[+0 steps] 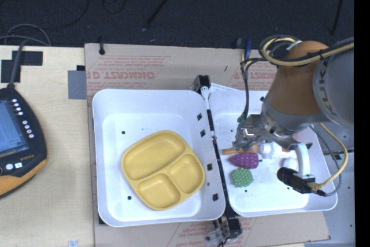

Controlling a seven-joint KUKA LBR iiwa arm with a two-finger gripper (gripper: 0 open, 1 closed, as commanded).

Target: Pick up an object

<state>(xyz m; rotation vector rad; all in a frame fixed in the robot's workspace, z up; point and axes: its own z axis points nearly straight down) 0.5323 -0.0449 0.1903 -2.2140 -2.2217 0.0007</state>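
From above the bench: my gripper (247,135) hangs low over the right shallow white plastic bin (272,205), just above a purple bumpy grape-cluster toy (245,159); whether my jaws are spread or pressed together I cannot tell. An orange carrot-like stick (229,151) lies touching the purple toy, a green knobbly round toy (242,177) just below. The left white bin (110,124) holds a yellow three-compartment plastic plate (163,169).
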